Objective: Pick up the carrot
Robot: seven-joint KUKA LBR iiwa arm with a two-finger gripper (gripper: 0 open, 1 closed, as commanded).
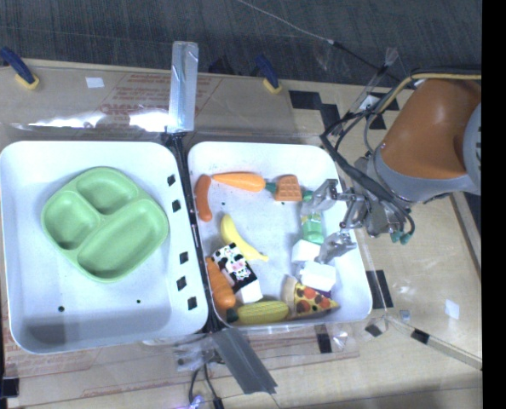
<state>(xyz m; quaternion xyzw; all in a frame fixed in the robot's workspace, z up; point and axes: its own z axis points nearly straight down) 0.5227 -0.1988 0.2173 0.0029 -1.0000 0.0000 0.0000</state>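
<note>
Gripper [336,220] spread, holding nothing, over right bin [261,153] edge. Carrot [238,181] likely light, rigid, smooth; grasp across thick middle.

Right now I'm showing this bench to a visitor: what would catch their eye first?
Probably the green plate sitting alone in the left bin. Next, the heap of toy food in the right bin, with the carrot near its far edge. Then the arm's orange band, with the gripper over that bin's right side.
</note>
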